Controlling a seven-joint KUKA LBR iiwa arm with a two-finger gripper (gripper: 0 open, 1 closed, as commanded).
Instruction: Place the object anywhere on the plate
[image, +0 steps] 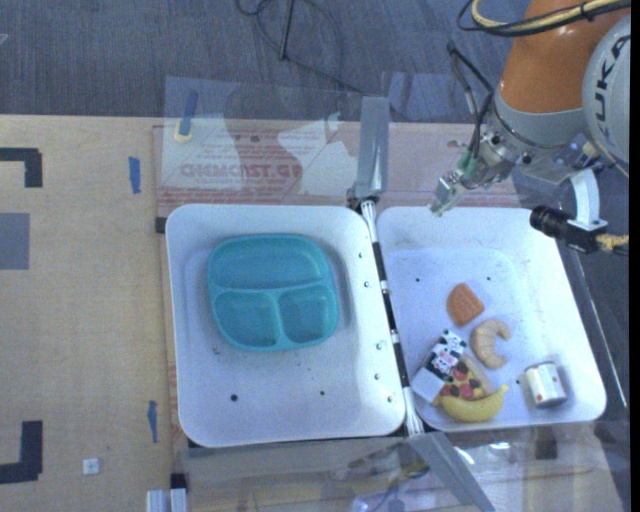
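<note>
I am seeing one teal plate (272, 291), divided into three compartments and lying flat in the left bin (200, 400), a little toward that bin's 11 o'clock from its middle. Nothing is resting on the plate.

The loose objects are all sitting in the right bin (560, 260), clustered toward its 6 o'clock. I am counting five: one orange piece (465, 303) at the top of the cluster, one pale croissant (491, 342) just at its 5 o'clock, one black-and-white patterned carton (444, 357) at the cluster's 9 o'clock side, one yellow banana (473, 405) lying at the bottom and touching a small dark multicoloured item above it, and one silver can (544, 384) lying on its side at 3 o'clock from the banana, apart from it.

The gripper (441, 205) is hanging over the right bin's far-left corner, at about 11 o'clock of that bin, well apart from the cluster. It is touching nothing that I can make out and holding nothing; the tips are too small and blurred, so I cannot tell how far they are spread.

There are two white bins, sitting side by side.
</note>
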